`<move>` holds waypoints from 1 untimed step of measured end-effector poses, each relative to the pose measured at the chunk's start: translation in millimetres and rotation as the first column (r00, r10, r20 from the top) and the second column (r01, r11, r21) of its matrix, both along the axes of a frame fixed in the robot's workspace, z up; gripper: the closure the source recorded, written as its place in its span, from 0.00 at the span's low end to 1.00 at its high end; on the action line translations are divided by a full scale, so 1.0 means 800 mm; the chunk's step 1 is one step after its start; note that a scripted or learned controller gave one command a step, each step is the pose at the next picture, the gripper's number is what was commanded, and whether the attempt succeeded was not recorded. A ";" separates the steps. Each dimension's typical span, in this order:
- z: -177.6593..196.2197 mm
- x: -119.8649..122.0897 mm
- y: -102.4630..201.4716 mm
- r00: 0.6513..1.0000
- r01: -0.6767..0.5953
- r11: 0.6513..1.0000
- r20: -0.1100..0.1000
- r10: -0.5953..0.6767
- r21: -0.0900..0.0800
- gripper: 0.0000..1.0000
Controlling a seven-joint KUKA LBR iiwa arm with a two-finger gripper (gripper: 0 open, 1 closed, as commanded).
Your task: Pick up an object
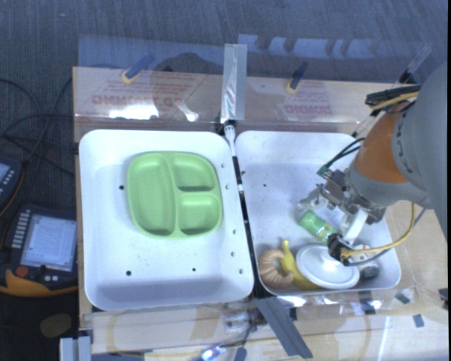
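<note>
I see the gripper [325,224] low in the right bin [274,173], over a small green object [313,223]; I can't tell its state. Glossy white round lid [325,266] sits below.

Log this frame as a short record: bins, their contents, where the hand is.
left bin: green tray, three compartments, lying flat
right bin: green item, white dish, yellow piece, tan ring
arm: reaches in from the right
hand: low over right bin, at the green item
grasp: cannot tell
</note>
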State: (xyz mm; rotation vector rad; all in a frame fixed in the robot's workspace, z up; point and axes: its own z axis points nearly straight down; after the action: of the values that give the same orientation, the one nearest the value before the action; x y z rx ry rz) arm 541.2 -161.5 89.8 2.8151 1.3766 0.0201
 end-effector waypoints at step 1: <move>0.094 -0.022 -0.017 0.999 0.047 0.999 -0.019 -0.047 0.000 0.00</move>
State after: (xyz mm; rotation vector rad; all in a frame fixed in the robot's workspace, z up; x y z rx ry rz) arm 523.6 -175.0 164.9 2.8547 1.3130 -0.0071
